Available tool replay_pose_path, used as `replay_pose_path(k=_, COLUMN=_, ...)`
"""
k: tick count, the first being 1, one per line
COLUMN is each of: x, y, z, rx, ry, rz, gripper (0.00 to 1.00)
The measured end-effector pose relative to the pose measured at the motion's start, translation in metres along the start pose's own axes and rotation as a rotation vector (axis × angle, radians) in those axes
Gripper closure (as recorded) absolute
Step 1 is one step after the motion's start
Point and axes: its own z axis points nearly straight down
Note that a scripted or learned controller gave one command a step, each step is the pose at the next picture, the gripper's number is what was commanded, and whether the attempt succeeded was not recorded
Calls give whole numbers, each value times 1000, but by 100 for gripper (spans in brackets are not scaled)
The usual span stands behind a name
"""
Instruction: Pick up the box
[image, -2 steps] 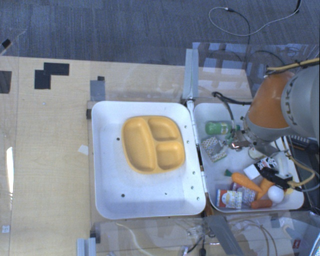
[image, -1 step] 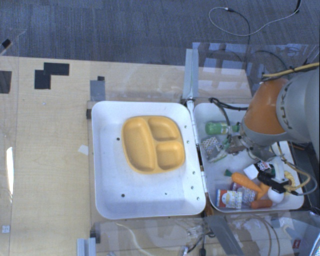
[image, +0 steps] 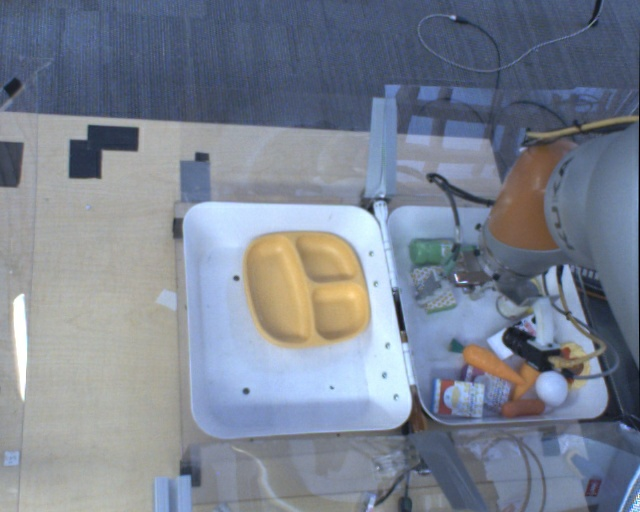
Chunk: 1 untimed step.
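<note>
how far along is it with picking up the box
Done: the arm has reached over the right bin. In hand: its wrist hangs above the bin's upper part, near a green item and a small patterned packet; nothing visibly held. Left: the box lies flat at the bin's near edge beside a carrot and white ball, ungrasped. The yellow tray sits in the left bin.

yellow tray | white bins | orange carrot | green packet | white egg

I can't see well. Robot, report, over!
Gripper low in right bin, fingers unclear. Box lying at front edge, untouched. Carrot, egg crowd it.
</note>
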Motion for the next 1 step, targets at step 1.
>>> replay_pose_path(k=1, x=1, y=2, z=-11, rx=-4, ry=0, rz=-6, gripper=100)
